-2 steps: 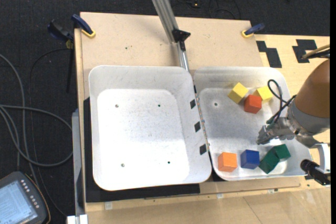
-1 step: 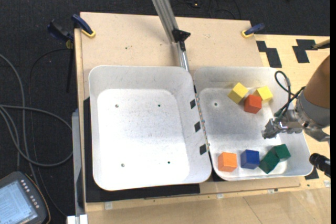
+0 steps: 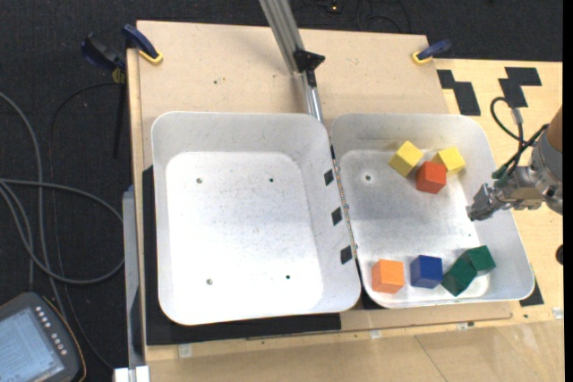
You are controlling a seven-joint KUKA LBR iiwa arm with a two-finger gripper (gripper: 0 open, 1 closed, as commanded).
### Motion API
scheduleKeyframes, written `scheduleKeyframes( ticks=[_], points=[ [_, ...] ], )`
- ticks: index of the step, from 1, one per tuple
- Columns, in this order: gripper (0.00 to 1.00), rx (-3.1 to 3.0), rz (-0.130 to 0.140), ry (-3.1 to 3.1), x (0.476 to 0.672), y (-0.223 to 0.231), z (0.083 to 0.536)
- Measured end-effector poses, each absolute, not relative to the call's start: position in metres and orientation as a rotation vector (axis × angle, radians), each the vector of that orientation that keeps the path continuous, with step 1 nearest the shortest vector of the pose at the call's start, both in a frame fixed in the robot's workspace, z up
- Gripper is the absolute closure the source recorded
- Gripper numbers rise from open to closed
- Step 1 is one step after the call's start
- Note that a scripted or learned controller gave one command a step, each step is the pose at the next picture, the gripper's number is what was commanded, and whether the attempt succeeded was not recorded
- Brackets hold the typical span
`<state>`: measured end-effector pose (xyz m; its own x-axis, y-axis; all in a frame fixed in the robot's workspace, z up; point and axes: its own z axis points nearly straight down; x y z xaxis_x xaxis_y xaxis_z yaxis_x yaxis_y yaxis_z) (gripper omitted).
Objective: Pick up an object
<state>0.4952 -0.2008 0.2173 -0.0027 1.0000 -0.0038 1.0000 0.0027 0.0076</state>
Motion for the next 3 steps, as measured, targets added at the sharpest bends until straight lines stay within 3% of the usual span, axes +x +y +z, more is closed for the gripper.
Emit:
scheduleKeyframes(
  ticks=[1, 2, 3],
  points=[
    [1.0, 2.212, 0.004, 2.219, 0.497, -0.201, 0.271],
    [1.0, 2.212, 0.003, 2.23, 0.505, -0.154, 0.27],
    [1.0, 2.213, 0.002, 2.229, 0.527, -0.112, 0.264]
  ],
)
